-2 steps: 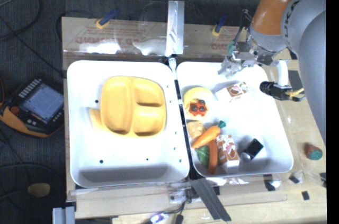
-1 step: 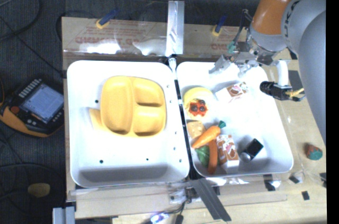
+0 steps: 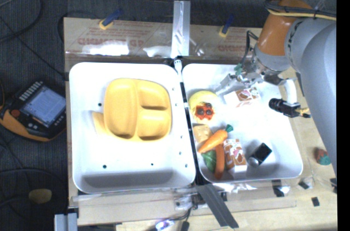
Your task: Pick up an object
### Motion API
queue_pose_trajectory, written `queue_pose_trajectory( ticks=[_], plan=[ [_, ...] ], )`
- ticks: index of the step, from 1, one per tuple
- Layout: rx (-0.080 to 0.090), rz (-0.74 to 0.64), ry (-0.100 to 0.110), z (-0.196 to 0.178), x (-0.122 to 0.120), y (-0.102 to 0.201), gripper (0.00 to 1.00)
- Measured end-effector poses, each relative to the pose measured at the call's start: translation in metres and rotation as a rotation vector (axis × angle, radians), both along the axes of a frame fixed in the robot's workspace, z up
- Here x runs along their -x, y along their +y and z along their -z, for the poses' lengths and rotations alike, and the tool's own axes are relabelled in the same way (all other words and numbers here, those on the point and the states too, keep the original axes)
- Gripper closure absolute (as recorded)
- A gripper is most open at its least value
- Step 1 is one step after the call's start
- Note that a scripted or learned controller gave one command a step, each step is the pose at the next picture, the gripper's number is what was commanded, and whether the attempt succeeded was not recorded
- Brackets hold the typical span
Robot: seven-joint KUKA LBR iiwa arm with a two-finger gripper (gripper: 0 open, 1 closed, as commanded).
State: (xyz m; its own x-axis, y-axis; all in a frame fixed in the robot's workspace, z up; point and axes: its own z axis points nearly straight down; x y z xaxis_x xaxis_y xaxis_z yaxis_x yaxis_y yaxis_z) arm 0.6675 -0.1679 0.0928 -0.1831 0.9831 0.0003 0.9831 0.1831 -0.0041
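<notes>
The grey two-finger gripper (image 3: 228,84) hangs low over the back part of the right-hand shallow white bin (image 3: 290,140), its metal fingers slanting down toward the bin's left side; whether they stand apart or closed cannot be told from this slanted view, and nothing is seen held between them. Just beside the fingertips lies a round yellow plastic toy with a red and black pattern on top (image 3: 203,105), and just to the gripper's right lies a small white carton with red print (image 3: 247,96). Nearer the front of the same bin are an orange plastic carrot with a green tip (image 3: 213,140), a second small white and red carton standing upright (image 3: 234,154), a dark red sausage-like piece (image 3: 220,160) and a small black block (image 3: 262,152). The orange band of the grey arm (image 3: 276,34) rises above the wrist at the right. In the left-hand white bin (image 3: 87,170) rests a yellow plastic divided tray (image 3: 136,108), well apart from the gripper.
</notes>
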Motion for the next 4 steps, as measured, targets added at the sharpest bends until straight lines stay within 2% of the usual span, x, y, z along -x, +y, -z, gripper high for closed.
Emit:
queue_pose_trajectory(
  ticks=[1,2,3,4],
  plan=[
    [-0.001,0.044,0.001,-0.058,0.044,-0.018,0.00],
    [-0.001,0.169,-0.010,0.005,0.035,-0.023,0.00],
    [0.001,0.222,0.002,-0.004,0.094,-0.005,0.00],
    [-0.003,0.222,0.006,-0.011,0.095,-0.004,1.00]
  ],
)
